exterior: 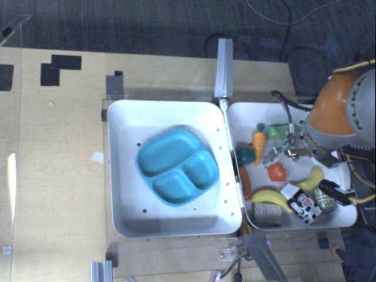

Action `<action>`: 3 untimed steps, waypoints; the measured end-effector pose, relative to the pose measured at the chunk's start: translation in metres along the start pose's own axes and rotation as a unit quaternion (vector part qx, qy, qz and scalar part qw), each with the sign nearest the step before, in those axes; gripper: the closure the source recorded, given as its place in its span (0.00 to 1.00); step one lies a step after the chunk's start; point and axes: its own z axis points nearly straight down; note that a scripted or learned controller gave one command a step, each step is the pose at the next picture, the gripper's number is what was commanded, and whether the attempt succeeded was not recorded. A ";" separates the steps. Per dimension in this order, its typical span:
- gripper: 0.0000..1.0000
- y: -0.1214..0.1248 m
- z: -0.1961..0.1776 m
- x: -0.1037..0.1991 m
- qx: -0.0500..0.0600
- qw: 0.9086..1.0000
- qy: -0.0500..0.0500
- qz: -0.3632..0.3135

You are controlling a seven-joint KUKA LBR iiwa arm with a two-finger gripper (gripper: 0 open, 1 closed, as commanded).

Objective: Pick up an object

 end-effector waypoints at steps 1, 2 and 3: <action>0.00 0.061 0.001 0.027 0.004 1.000 -0.001 -0.004; 0.00 0.093 0.005 0.024 0.030 0.998 0.006 0.059; 0.00 0.091 0.006 -0.006 0.024 0.998 0.011 0.064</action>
